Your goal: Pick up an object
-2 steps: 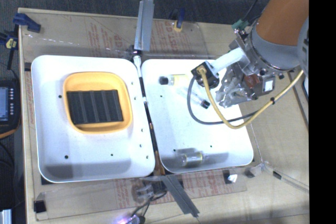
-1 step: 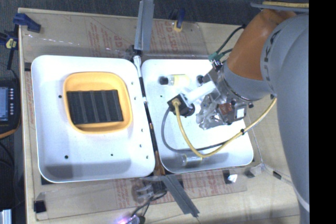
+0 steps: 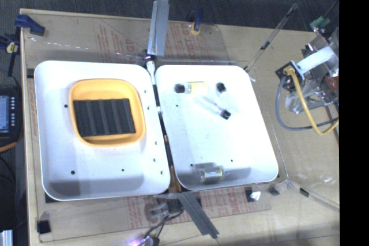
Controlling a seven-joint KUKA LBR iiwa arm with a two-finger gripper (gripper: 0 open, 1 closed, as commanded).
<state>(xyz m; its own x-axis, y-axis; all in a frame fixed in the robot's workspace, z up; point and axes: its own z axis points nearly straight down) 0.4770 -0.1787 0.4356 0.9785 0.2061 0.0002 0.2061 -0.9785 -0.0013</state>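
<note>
Arm [image 3: 316,63] at far right edge

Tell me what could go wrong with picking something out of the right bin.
The clear tube in the right bin looks see-through against white, so a grasp may miss it. It and the yellow tube are round and could roll away. The clear piece lies near the front wall, which may block a finger.
</note>
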